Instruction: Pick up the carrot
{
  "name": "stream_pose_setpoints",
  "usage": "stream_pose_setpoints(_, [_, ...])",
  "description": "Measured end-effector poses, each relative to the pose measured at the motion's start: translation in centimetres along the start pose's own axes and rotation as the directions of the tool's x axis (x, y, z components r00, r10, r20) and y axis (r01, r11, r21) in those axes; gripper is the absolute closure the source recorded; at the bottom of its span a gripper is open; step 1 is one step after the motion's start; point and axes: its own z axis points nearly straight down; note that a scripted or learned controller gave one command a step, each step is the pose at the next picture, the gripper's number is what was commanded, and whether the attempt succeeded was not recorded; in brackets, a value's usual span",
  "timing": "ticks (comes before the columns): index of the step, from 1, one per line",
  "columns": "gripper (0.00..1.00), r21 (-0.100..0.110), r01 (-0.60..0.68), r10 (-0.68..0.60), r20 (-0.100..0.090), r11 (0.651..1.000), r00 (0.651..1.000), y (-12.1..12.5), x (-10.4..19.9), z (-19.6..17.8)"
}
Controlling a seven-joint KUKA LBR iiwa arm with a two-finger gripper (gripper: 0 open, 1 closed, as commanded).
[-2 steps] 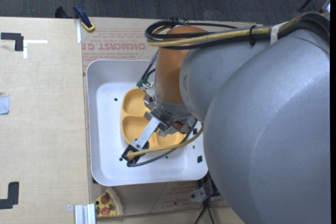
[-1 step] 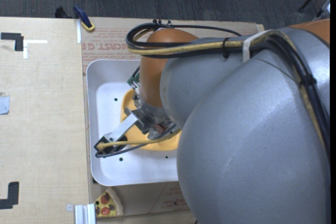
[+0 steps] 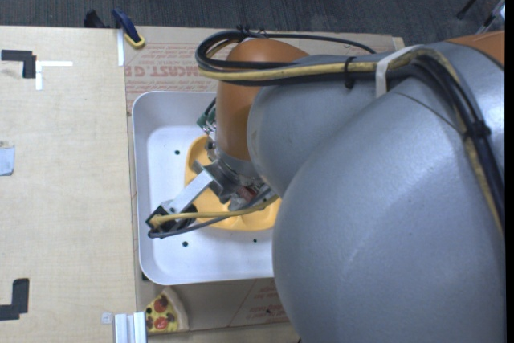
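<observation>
While the arm (image 3: 377,197) covers most of the white bin (image 3: 161,253) at centre frame, a yellow thing (image 3: 199,157) lies inside under the gripper (image 3: 233,189); grip state & carrot's spot: can't tell.

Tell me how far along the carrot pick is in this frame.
Done: the arm reaches down into the bin. In hand: the end effector sits close over a yellow-orange thing on the bin floor; the arm hides whether that is the carrot and whether anything is gripped. Left: a confirmed grasp and the lift.
</observation>
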Motion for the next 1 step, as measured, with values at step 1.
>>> stream_pose_setpoints(1, [1.00, 0.000, -0.170, 0.170, -0.007, 0.985, 0.985, -1.06, -0.12, -5.46])
